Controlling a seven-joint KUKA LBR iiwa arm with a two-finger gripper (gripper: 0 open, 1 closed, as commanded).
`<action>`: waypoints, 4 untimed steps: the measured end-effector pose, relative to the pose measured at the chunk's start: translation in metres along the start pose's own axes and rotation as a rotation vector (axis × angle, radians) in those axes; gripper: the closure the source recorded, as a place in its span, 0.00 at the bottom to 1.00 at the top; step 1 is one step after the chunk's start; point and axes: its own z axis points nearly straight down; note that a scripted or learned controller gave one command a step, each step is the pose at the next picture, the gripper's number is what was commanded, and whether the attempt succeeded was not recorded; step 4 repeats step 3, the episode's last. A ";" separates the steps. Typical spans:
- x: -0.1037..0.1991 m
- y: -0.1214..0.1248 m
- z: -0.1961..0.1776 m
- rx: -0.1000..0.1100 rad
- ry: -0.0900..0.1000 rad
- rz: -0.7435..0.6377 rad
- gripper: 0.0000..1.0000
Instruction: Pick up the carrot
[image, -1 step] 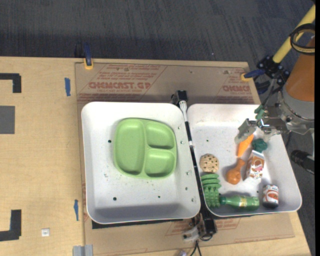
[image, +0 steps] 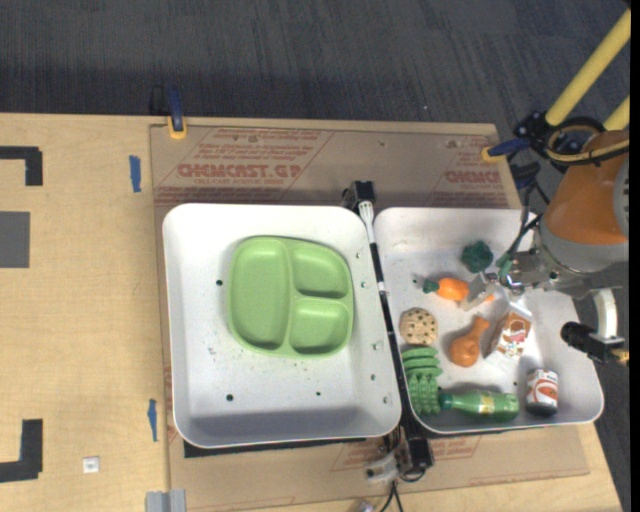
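Grey arm (image: 590, 245), orange band, black cable, metallic claw (image: 508, 275).

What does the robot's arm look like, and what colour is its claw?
The arm is grey, round and chunky, with a bright orange band above the wrist. A thin dark cable loops alongside it. The claw at its tip is small, made of shiny silvery metal with dark parts. Its details are too small to make out.

Orange carrot (image: 451, 289) with green top, light-green divided plate (image: 291, 294), white bins (image: 200, 300), green bottle (image: 480, 404)
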 end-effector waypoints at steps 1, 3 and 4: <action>0.048 0.033 0.010 -0.011 -0.005 -0.054 0.00; 0.140 0.053 -0.086 -0.002 0.000 -0.124 1.00; 0.140 0.053 -0.086 -0.002 0.000 -0.124 1.00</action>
